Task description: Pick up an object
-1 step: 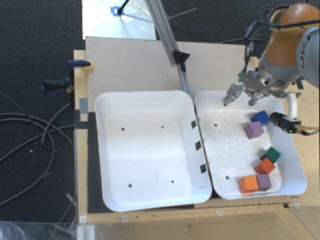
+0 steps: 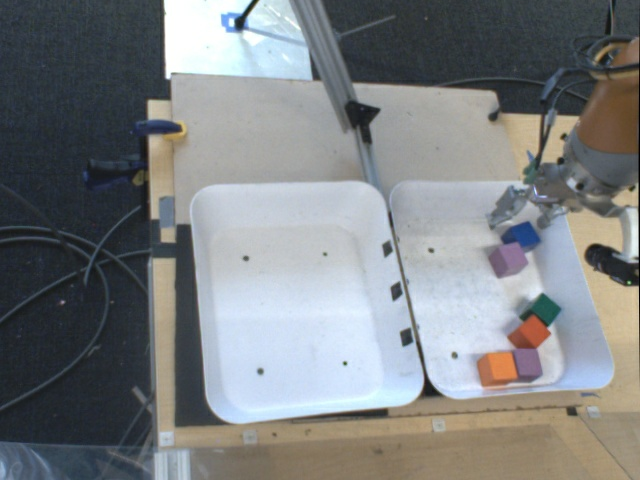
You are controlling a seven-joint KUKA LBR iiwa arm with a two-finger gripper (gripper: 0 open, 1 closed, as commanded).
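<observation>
From above, we are seeing the arm reaching in from the right, its wrist bending down over the right bin. The hand is hanging just above the blue block, fingers spread and gripping nothing. The purple block is lying just beside the blue one, both near the bin's far right part.
</observation>
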